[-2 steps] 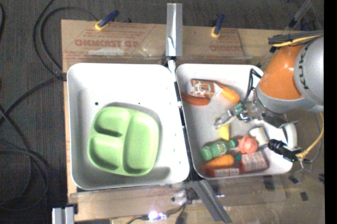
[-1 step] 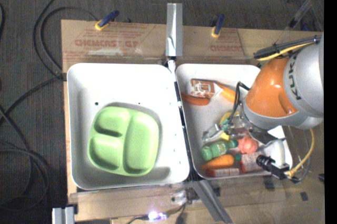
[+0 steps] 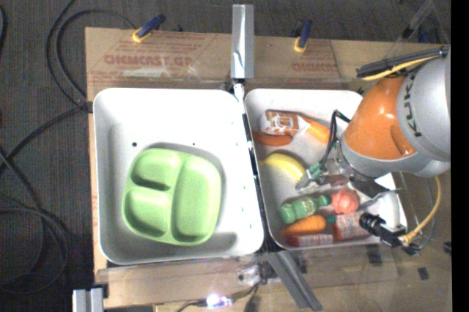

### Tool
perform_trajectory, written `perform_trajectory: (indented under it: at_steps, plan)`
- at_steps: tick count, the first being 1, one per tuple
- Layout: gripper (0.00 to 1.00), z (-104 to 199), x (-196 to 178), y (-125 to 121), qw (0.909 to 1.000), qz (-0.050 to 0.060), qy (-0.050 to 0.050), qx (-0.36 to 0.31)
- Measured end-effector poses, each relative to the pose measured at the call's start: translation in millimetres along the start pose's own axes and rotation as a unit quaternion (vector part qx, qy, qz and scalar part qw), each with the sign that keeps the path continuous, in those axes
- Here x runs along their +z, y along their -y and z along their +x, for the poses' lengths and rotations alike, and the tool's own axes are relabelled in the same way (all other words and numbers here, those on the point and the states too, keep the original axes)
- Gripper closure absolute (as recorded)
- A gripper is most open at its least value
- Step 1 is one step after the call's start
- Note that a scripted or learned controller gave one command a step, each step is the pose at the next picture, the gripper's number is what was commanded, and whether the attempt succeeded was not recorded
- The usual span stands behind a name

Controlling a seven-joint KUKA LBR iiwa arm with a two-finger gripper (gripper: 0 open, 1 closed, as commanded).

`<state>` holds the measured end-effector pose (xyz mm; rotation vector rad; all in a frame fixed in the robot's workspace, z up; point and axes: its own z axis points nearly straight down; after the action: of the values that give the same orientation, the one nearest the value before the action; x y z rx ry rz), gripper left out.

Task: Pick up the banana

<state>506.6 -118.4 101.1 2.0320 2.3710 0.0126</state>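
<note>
The yellow banana (image 3: 284,165) lies in the right bin (image 3: 261,129), near its left wall. My gripper (image 3: 320,173) hangs low over the bin just right of the banana's end, below the orange band of the arm (image 3: 374,129). The wrist covers the fingers, so their state is hidden. Nothing is visibly held.
Around the gripper lie a green bottle (image 3: 302,209), a carrot (image 3: 306,225), a red fruit (image 3: 344,201), a red packet (image 3: 350,228) and an orange-white packet (image 3: 287,124). The left bin (image 3: 110,116) holds a green divided plate (image 3: 174,195).
</note>
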Motion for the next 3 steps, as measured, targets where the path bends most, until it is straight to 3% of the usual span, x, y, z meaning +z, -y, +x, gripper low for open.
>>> perform_trajectory:
  at_steps: [1,2,3]
  plan:
    - [1.00,110.6,-82.3,-17.8,0.9969,0.011,-0.004,0.078]
    - [1.00,59.4,-82.7,9.8,0.9960,0.011,-0.003,0.089]
    - [1.00,125.3,-82.7,2.2,0.9892,0.012,-0.003,0.146]
